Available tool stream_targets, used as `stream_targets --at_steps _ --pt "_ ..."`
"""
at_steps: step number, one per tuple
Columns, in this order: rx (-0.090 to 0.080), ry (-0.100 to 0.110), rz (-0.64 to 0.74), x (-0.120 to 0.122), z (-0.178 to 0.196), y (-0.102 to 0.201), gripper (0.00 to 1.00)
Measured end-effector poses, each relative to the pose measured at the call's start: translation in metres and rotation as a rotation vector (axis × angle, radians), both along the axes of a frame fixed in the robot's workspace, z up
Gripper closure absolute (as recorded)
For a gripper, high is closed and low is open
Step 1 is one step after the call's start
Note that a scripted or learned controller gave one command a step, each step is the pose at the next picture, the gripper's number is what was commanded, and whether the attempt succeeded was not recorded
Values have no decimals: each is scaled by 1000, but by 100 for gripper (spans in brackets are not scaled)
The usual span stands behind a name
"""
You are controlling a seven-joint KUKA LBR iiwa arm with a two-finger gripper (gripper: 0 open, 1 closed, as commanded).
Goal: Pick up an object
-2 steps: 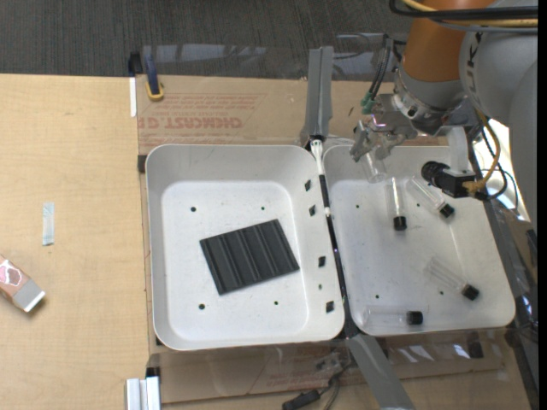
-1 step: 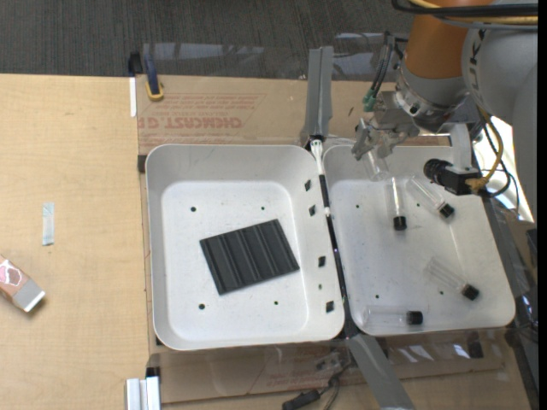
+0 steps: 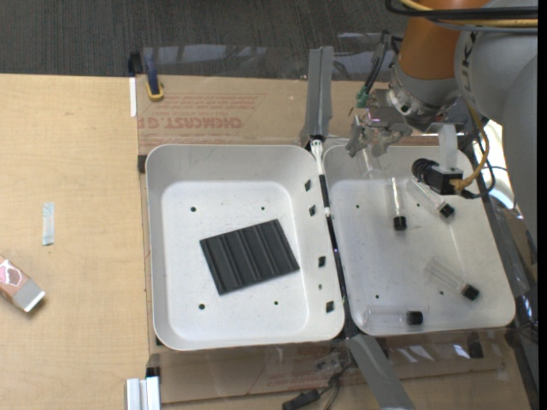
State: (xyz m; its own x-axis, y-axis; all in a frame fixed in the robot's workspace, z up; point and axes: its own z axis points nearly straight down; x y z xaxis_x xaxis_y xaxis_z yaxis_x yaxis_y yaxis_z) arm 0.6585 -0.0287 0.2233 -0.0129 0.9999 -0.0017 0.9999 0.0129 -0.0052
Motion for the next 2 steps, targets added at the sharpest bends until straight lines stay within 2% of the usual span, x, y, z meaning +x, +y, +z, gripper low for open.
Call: stream_targets --at_steps 2 --pt "-4 7 2 0 13 -1 100"
